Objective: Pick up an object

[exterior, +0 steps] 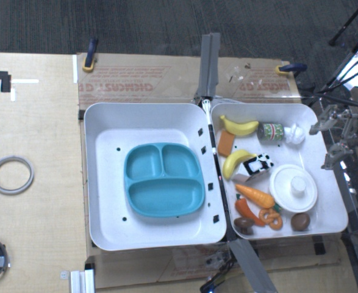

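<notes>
The candidate objects lie crowded in the right shallow white plastic bin [334,221]: two yellow bananas [239,127], an orange carrot [256,195], a round white lid [293,188]. Gripper state: cannot tell. Risk: tight packing causes a glancing or double grasp.

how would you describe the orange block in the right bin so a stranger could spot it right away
Start at the right-hand white bin, the one crowded with toy food. Near its left wall, two yellow bananas, the upper banana and the lower banana, lie one above the other. Between them sits the orange block, the bin's one flat-sided orange piece, unlike the tapered carrot lower down.
</notes>
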`<state>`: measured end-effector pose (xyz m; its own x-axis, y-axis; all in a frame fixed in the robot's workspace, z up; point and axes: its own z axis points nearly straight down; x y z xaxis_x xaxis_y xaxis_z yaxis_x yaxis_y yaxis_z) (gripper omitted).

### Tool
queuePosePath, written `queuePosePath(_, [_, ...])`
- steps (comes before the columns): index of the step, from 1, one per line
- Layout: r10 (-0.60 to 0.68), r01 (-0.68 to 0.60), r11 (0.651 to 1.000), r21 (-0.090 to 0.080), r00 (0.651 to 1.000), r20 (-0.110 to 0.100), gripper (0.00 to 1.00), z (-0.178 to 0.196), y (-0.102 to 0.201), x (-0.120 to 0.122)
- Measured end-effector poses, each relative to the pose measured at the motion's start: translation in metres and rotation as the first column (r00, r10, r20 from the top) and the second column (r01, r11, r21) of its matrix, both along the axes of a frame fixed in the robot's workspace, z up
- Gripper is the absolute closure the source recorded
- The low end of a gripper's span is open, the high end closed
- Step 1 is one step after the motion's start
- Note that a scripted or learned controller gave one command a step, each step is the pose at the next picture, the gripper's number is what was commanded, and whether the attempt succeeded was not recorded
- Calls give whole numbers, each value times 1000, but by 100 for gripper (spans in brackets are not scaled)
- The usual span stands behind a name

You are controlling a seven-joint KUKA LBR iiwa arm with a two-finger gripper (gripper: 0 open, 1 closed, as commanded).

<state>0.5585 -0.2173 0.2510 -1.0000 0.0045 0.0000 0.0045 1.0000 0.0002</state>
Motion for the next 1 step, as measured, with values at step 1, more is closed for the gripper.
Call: queuePosePath(1, [-65, 65, 998, -1, 998, 3, 0, -159, 16, 50])
